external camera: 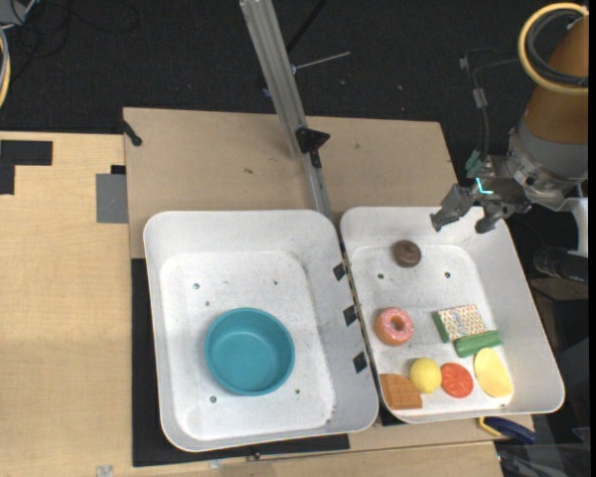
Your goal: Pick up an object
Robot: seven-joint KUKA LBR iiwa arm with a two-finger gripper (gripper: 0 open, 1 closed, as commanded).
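My gripper (467, 217) hangs over the far right rim of the right bin (532, 306), its two dark fingers spread open with nothing between them. Below it in that bin lie a brown chocolate donut (407, 253), a pink frosted donut (393, 326), a patterned cracker block (460, 320), a green pickle-like piece (477, 343), a yellow lemon (425, 375), a red tomato (457, 381), a yellow banana-shaped piece (493, 372) and an orange waffle piece (401, 392). The chocolate donut is nearest, down and to the left of the fingers.
The left bin (179, 241) holds a teal bowl (248, 351). A metal rail (283, 78) slants from the top down to the gap between the bins. The grey arm with its orange band (556, 117) stands at the right edge.
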